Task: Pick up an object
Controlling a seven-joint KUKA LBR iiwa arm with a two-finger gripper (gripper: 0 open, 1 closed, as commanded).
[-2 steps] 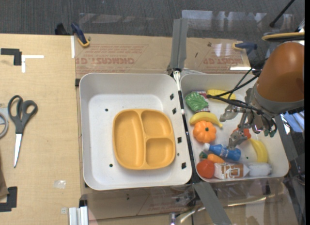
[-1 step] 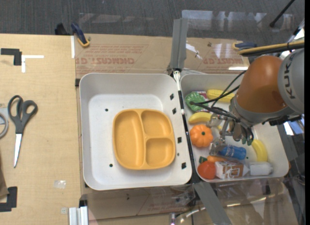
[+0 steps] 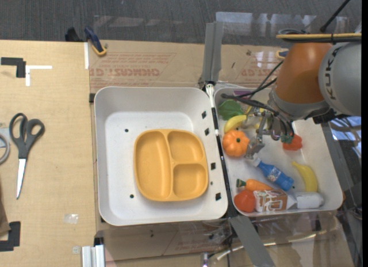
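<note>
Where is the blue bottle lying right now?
In the camera view, the blue bottle lies in the right bin, just below the tool, between the small orange pumpkin and a banana.

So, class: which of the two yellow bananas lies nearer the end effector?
The yellow banana beside the green vegetable; the other yellow banana lies by the bin's right wall.

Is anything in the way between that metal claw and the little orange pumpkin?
Nothing visible. The gripper hangs in the right bin, just right of the pumpkin. A yellow banana lies behind the pumpkin, a blue bottle nearer the camera.
</note>
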